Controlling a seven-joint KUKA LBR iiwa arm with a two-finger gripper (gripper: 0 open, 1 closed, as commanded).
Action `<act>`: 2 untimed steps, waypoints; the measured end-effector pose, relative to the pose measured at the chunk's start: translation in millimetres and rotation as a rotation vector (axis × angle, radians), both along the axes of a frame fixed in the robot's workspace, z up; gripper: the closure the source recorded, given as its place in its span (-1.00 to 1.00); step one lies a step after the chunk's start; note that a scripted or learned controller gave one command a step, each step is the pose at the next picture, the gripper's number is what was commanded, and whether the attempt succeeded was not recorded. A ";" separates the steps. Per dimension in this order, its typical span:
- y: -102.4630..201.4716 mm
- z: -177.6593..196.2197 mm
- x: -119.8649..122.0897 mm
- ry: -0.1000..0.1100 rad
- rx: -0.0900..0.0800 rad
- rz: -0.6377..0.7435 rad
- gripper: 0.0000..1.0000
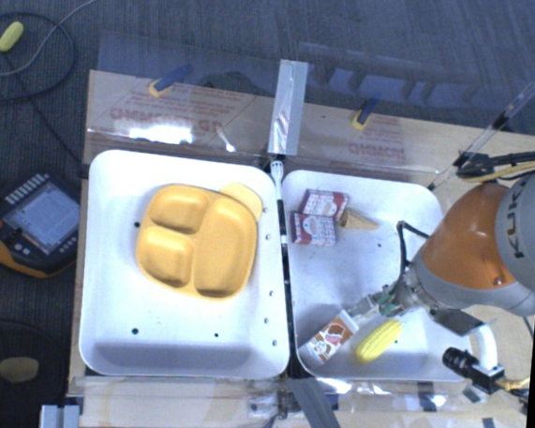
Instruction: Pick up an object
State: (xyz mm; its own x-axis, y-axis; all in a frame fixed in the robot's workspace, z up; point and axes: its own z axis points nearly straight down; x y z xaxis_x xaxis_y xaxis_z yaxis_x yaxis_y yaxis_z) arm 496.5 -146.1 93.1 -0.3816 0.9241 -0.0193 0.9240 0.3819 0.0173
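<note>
Grey carpet all round, with a tabletop [110,90] bearing two white bins. Left bin [106,325] filled by a yellow sectioned tray [197,240]. Right bin [419,209] scattered with a red-and-white carton pair [318,217], a small bottle [334,335] and a yellow corn cob [379,338]. Gripper [386,303] low over bottle and corn, just beside both; spread of its parts impossible to tell. Nothing visibly lifted yet, so pick apparently not done. Mirrored red lettering on the cardboard unreadable; part of "KU" on the arm.

Tray [199,239] in left bin [105,334]
</note>
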 end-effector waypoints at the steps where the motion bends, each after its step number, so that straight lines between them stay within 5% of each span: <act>1: 18.8 -1.0 58.3 0.008 0.009 -0.151 1.00; 2: 18.7 -2.4 58.0 0.008 0.008 -0.151 -1.00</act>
State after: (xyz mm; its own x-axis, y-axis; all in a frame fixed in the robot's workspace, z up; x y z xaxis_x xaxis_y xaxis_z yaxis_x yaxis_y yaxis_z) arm 554.5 -127.3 90.7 -0.2388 0.9710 -0.0095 0.9710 0.2389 0.0123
